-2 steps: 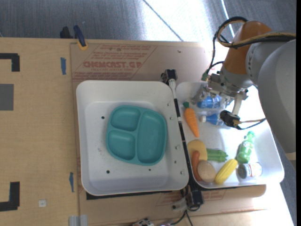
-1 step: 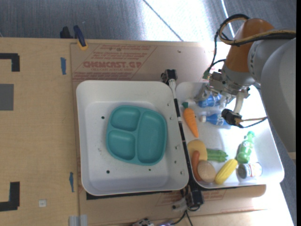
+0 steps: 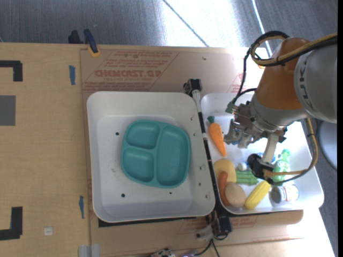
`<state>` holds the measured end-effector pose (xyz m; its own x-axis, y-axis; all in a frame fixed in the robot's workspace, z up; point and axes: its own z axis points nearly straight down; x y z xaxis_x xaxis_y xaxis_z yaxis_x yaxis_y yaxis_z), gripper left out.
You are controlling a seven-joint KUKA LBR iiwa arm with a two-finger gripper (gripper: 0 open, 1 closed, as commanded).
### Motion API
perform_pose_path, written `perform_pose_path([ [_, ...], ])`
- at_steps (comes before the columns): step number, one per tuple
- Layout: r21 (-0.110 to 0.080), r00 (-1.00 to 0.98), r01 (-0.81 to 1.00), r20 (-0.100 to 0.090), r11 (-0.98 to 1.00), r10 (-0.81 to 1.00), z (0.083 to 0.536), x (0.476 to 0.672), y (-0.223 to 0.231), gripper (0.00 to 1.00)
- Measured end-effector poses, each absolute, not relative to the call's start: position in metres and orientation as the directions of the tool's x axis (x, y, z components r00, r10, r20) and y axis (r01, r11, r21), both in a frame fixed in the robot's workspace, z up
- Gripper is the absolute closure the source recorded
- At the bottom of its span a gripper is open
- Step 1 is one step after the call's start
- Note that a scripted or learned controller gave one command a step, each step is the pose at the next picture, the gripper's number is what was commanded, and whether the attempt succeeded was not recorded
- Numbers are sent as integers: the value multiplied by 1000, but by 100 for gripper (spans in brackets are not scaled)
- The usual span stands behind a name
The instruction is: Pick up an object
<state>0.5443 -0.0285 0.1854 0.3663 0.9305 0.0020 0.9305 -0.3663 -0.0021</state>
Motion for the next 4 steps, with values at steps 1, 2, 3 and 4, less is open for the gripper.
perform_pose_path([
  [1,0,101,995,0,-101,995,205,527,-109,100],
  [2,2,-175,985,-2,175,985,247,526,-145,100],
  [3,-3,-282,959,3,282,959,119,538,-139,100],
  [4,1,-283,959,0,283,959,120,539,-140,0],
])
